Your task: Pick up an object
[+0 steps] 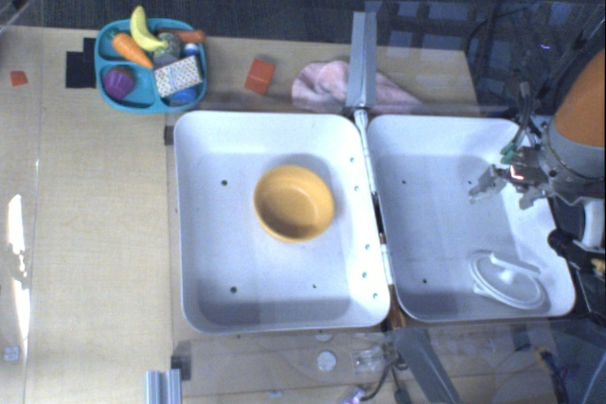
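A yellow bowl sits upright near the middle of the left bin. A clear, whitish plastic piece lies in the near right corner of the right bin. My gripper hangs over the right side of the right bin, above and just beyond the clear piece. It is open, with nothing between its fingers. The grey arm with its orange band comes in from the right edge.
Behind the bins on the bench are a blue tray of toy food, a small orange block and a pink cloth. A grey divider post stands between the bins at the back. Cables hang at the top right.
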You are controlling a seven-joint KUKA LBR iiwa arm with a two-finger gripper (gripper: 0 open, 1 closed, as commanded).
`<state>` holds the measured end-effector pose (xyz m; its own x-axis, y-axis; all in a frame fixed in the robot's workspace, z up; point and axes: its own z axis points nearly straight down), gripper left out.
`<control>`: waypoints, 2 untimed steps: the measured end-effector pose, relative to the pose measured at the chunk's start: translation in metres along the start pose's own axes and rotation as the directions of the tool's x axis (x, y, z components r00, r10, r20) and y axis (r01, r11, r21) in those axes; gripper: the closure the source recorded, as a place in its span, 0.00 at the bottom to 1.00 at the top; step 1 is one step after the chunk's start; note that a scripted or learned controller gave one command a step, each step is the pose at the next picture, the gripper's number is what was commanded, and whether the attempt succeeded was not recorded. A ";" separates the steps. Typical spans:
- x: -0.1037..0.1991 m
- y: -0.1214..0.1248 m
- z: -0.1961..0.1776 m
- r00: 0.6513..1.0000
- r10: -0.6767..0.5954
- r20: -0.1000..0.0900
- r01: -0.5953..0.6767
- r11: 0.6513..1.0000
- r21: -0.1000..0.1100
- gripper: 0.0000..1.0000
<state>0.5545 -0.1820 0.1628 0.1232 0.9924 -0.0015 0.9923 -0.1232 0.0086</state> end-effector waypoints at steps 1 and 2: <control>-0.019 -0.052 0.020 0.987 -0.160 -0.001 0.160 0.987 0.003 0.00; -0.029 -0.061 0.071 0.930 -0.366 -0.002 0.366 0.930 -0.002 0.00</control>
<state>0.4909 -0.2038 0.0912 -0.2491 0.9685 -0.0029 0.9684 0.2491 0.0096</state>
